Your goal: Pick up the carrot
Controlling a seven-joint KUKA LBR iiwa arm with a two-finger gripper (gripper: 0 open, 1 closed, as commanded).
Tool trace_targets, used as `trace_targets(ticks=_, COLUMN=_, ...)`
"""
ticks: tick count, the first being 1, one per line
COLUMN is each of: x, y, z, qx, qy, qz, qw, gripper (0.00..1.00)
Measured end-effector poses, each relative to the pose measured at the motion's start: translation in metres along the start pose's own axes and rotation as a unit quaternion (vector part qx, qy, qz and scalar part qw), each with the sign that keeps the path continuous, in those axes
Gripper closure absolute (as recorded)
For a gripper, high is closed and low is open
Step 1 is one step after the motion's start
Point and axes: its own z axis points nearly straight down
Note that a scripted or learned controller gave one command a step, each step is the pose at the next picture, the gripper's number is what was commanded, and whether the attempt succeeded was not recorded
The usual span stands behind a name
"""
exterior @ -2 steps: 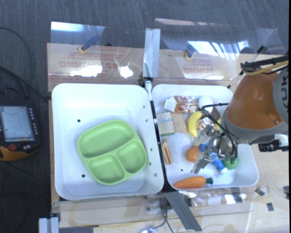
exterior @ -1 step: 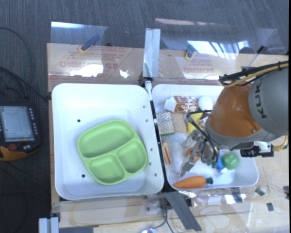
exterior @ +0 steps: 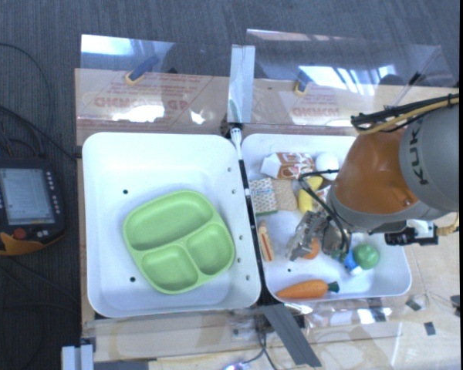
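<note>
**Gripper poised in right bin, carrot waits just below it**

A grey KUKA arm reaches into the right of 2 white bins (exterior: 401, 280), its gripper (exterior: 307, 241) lowered among a scatter of toy groceries. From this angle the fingertips are lost against the clutter, and whether they stand apart or closed cannot be told; nothing can be seen held between them. The carrot (exterior: 302, 289) lies near the gripper, toward the bin's front wall and almost directly below it in the camera view, apart from it and resting on the bin floor. Its long axis runs roughly left to right across the view, close to parallel with the front wall, with the dark stalk end pointing right. A small orange-red item (exterior: 311, 250) sits right at the gripper, and a green ball (exterior: 366, 255) lies to its right; both are closer to the tool than the carrot is. To the gripper's left, across the divider, a green divided plate (exterior: 179, 240) rests in the other bin. By the look of things, the pick calls for a short shift toward the front wall, with the fingers set across the carrot's narrow width
</note>
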Motion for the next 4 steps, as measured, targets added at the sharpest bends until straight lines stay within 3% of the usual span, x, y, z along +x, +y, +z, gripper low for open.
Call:
trace_targets(ticks=1, x=0.021, y=0.082, z=-0.085, qx=-0.002, qy=0.006, qz=0.013, qw=0.9999, gripper=1.00)
trace_targets(ticks=2, x=-0.008, y=0.023, z=-0.123, qx=0.002, qy=0.008, qz=0.079, qw=0.9969, gripper=1.00)
trace_targets(ticks=3, x=-0.007, y=0.024, z=-0.123, qx=0.002, qy=0.009, qz=0.079, qw=0.9969, gripper=0.00)
trace_targets(ticks=4, x=0.017, y=-0.018, z=-0.014, qx=0.005, qy=0.014, qz=0.137, qw=0.9904, gripper=0.00)
